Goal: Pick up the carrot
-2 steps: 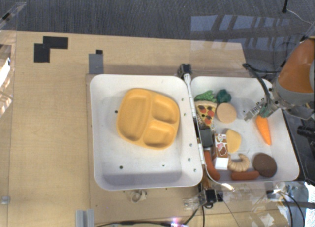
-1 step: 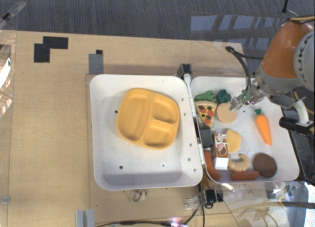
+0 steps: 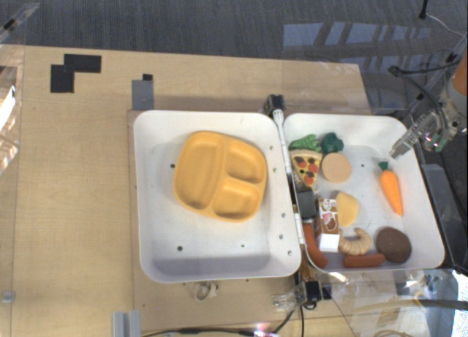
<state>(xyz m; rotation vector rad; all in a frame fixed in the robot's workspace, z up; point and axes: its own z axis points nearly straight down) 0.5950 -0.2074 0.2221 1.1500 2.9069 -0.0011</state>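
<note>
Orange and tapering, the carrot (image 3: 392,188) lies flat near the right wall of the right bin (image 3: 433,218), green top towards the far rim, clear of the other food; the claw (image 3: 404,145) hangs above that bin's far right corner, just beyond the carrot's leafy end and not touching it; whether it is wide or narrow I cannot tell. Left of the carrot sit a tan round cookie (image 3: 337,167), a pizza slice (image 3: 305,167) and broccoli (image 3: 316,142); a brown round piece (image 3: 393,244) and a sausage (image 3: 363,260) lie nearer; the left bin (image 3: 150,204) holds a yellow divided plate (image 3: 191,182); both bins rest on the wooden counter (image 3: 66,204).
</note>
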